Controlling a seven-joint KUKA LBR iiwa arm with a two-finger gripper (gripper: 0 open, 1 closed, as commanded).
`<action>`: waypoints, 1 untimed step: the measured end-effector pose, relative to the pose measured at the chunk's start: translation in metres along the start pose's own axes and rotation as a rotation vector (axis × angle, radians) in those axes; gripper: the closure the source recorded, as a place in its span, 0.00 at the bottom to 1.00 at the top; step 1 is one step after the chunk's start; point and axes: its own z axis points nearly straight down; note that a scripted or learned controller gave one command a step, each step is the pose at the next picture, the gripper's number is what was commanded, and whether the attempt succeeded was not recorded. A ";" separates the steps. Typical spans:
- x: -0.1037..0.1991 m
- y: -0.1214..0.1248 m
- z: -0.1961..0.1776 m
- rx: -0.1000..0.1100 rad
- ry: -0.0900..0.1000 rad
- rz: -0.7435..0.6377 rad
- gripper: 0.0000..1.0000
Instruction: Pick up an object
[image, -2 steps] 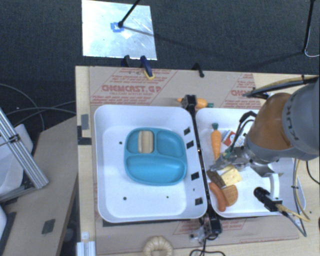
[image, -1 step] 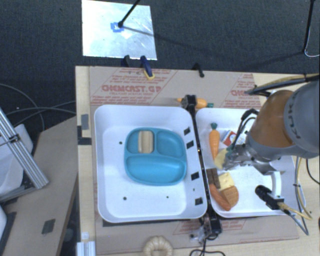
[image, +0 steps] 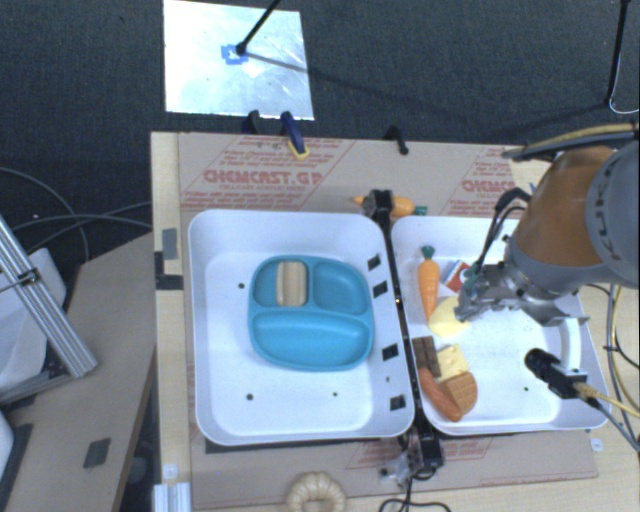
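gripper (image: 470, 298) low in the right bin (image: 560, 415), right of centre frame, beside a pale yellow piece (image: 447, 322) near the carrot (image: 429, 284); finger state cannot be told; a good grasp likely needs centring over one item before closing.

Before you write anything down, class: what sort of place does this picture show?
Most likely a robotics lab test bench. A grey and orange robot arm reaches over two white bins, toy food such as a carrot lies in one, and cables trail around.
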 end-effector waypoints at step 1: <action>0.002 0.012 -0.050 -0.001 0.000 0.000 1.00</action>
